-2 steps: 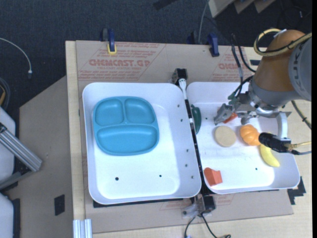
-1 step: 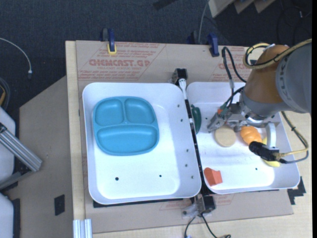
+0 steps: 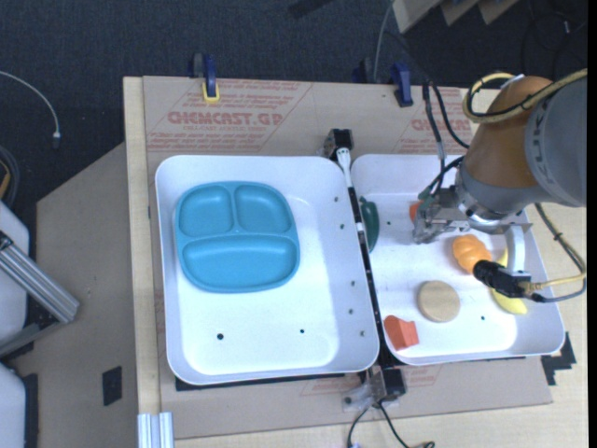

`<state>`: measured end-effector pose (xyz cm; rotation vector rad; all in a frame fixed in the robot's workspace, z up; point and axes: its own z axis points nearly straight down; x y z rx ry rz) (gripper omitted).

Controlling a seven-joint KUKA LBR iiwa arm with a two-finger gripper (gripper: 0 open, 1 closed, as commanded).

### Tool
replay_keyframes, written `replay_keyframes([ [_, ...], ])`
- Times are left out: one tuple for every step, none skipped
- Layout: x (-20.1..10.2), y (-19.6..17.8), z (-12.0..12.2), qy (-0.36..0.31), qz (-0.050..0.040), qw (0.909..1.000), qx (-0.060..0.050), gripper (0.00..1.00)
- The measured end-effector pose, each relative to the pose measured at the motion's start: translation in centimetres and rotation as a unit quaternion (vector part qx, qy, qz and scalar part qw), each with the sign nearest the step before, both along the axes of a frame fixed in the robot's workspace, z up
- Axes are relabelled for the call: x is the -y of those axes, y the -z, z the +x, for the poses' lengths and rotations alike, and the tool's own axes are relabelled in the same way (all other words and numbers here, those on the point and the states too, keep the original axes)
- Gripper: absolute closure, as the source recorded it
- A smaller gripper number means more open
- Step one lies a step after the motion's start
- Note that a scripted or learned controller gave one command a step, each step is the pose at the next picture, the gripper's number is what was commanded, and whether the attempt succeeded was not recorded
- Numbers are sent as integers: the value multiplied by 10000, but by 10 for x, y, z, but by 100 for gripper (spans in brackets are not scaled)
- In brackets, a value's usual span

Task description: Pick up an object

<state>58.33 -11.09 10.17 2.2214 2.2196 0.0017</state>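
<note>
I have the gripper point(image 3: 435, 228) low over the back half of the right bin point(image 3: 399, 273), and nothing shows in its grasp. From this slant I cannot tell whether it is released or clenched, so I treat the pick as not yet made.

The things to choose from all lie in that bin. A small orange bit point(image 3: 413, 211) sits just beside the gripper, on the side toward the left bin point(image 3: 280, 329). An orange lump point(image 3: 467, 250) lies near it toward the front. A tan disc point(image 3: 438, 301) rests flat further forward, well clear of the walls. A red block point(image 3: 401, 331) sits close to the front corner. A yellow piece point(image 3: 511, 302) is partly hidden under the wrist, and a green thing point(image 3: 370, 222) leans at the dividing wall.

My judgement is that the orange bit is the nearest target, but it is small and close to the wall, so a miss is likely. The lump looks the better bet: it is rounded and has free floor around it. I would centre over it, come down straight, and close across its narrow side. The disc lies too flat for an easy grip. The blue plate point(image 3: 238, 236) in the left bin is wide and shallow, so I leave it alone.
</note>
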Motion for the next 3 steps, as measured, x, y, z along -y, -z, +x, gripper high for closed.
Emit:
replay_keyframes([
  [3, -49, 11, -8, -10, 10000, 27, 100],
  [3, -114, 9, -11, -10, 10000, 34, 100],
  [3, -121, 10, -7, -5, 10000, 10, 100],
])
